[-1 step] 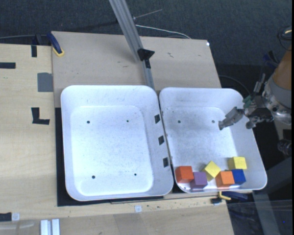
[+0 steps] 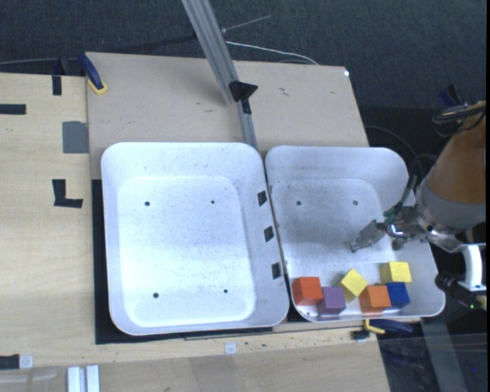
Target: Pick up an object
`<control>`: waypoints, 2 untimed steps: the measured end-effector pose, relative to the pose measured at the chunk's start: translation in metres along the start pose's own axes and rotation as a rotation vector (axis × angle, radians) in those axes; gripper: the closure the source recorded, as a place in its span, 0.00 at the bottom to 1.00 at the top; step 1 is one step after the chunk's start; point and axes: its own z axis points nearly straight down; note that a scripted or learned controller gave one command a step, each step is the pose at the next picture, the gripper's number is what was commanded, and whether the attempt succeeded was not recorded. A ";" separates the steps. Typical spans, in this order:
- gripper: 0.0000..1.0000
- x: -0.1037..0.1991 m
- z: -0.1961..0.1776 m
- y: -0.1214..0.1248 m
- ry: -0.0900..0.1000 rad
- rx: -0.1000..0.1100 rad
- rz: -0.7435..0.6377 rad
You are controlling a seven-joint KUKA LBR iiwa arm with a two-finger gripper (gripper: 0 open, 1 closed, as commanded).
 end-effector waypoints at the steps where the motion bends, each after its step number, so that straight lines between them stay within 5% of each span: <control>1: 0.00 -0.010 0.051 0.069 -0.002 -0.010 -0.005; 2: 1.00 -0.009 0.038 0.067 -0.001 -0.007 -0.004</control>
